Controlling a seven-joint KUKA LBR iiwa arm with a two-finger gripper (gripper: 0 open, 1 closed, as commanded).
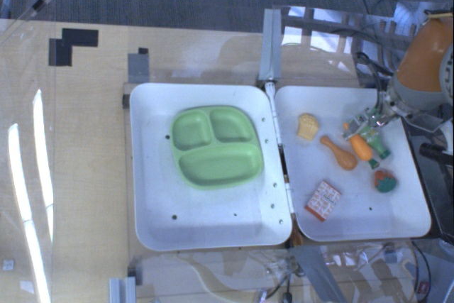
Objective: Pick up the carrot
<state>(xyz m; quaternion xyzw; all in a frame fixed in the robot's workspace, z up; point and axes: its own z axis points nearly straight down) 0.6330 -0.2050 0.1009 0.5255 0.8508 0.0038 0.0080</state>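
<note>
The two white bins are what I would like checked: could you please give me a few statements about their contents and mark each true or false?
1. The green divided plastic plate lies in the left white bin. True.
2. The small orange carrot lies on the green plate. False: it lies in the right white bin, at the two-finger gripper.
3. The red-and-white patterned box lies in the right bin, near its front edge. True.
4. The brown drumstick-shaped toy lies in the left bin. False: it lies in the right bin, just left of the carrot.
5. The pale yellow chunk stands on the red-and-white box. False: it lies apart, farther back.
</note>
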